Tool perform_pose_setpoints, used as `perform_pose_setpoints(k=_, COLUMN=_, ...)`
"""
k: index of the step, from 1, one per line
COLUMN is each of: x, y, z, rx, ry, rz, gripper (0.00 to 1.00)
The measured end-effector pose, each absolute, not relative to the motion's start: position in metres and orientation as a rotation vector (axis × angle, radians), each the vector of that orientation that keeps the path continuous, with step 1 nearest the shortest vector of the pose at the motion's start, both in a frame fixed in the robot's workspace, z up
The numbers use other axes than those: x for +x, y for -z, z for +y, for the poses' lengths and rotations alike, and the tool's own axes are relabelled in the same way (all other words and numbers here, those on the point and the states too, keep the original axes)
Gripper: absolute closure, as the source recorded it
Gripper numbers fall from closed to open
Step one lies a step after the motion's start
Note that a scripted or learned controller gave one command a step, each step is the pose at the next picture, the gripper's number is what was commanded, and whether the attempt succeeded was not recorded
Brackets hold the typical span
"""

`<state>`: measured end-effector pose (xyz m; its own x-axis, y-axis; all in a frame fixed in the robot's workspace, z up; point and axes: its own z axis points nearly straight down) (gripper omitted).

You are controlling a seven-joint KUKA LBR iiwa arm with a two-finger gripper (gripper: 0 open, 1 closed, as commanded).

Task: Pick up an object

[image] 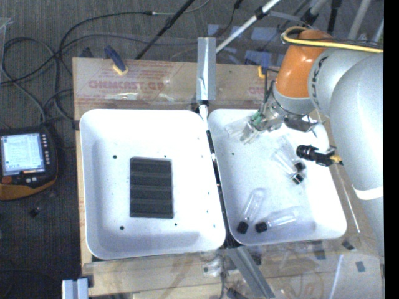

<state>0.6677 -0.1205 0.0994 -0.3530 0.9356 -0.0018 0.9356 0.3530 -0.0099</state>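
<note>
My gripper point(252, 131) hangs over the back left part of the right bin point(324, 229), under the orange band of the wrist. A clear, pale shape point(235, 128) lies just to its left; whether the gripper touches it is too blurred to tell. Three clear vials with black caps lie in the same bin: one point(288, 159) at mid right, and two near the front, one point(252, 208) tilted and one point(275, 220) lying almost flat. A black ribbed rectangular block point(151, 187) lies flat in the middle of the left bin point(100, 136).
The grey arm point(355, 104) covers the right bin's far right side. A metal post point(206, 70) stands behind the gap between the bins. A handheld controller point(26, 157) lies on the floor at the left, with cables running behind the bench.
</note>
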Motion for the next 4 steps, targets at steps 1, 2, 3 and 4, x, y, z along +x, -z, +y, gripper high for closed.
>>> perform_pose_setpoints(k=1, x=0.668, y=-0.100, z=-0.121, rx=-1.786, ry=-0.013, rz=-2.583, gripper=0.00)
perform_pose_setpoints(k=2, x=0.574, y=-0.091, z=-0.148, rx=-1.782, ry=0.005, rz=-2.599, gripper=0.00)
perform_pose_setpoints(k=3, x=0.644, y=-0.089, z=-0.196, rx=-1.811, ry=0.009, rz=-2.577, gripper=0.00)
perform_pose_setpoints(k=4, x=0.646, y=-0.101, z=-0.196, rx=-1.813, ry=0.012, rz=-2.583, gripper=1.00)
